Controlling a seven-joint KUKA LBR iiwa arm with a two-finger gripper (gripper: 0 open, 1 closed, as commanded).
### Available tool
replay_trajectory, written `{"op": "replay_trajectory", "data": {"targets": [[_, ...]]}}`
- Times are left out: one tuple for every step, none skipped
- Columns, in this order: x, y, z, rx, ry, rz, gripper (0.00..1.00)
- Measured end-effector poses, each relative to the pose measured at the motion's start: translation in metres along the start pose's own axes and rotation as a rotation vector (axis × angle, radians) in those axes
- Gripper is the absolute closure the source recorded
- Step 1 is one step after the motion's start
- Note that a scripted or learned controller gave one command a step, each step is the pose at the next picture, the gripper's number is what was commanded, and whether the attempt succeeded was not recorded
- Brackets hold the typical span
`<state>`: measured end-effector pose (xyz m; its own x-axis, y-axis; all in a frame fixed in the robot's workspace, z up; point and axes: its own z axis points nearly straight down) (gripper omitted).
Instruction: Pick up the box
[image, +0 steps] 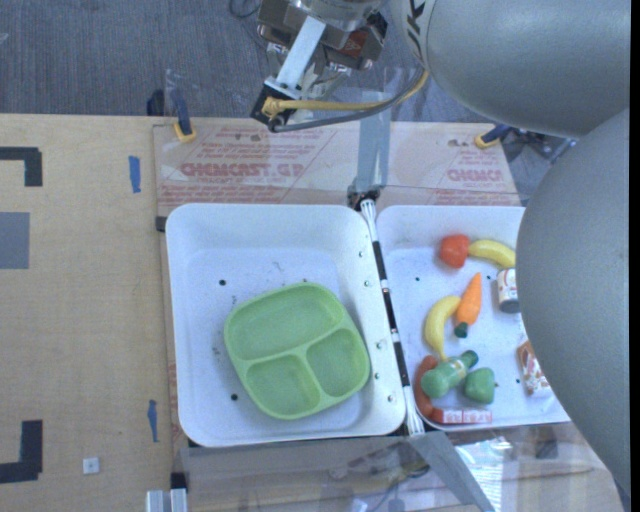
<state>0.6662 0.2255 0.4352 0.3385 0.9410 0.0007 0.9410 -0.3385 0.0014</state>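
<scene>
- Overhead, the gripper (322, 42) hangs beyond the far rim of the left bin (200, 250); I cannot tell whether it is open or closed.
- Likeliest box: a red-and-white carton (532, 368) by the near-right side of the right bin (410, 262), half hidden under the arm.
- Good approach, I judge: cross to that bin, descend straight and straddle the carton's narrow sides.
- Closest clutter is the green pepper (481, 385) and the can (508, 290); 2 bananas (438, 322) and a carrot (468, 303) lie farther off.
- A green 3-compartment plate (295, 350) sits in the left bin, clear of the route.

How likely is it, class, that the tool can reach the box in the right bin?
Probably, after a long move: the tool sits beyond the left bin's far rim, and the arm overhangs the box.
</scene>
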Motion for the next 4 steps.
{"op": "replay_trajectory", "data": {"targets": [[0.0,0.0,0.0,0.0,0.0,-0.001,0.0],[-0.054,-0.036,0.22,0.004,-0.001,-0.111,0.0],[-0.144,-0.078,0.263,0.004,-0.001,-0.069,0.0],[-0.136,-0.083,0.196,0.0,0.0,-0.361,0.0]]}}
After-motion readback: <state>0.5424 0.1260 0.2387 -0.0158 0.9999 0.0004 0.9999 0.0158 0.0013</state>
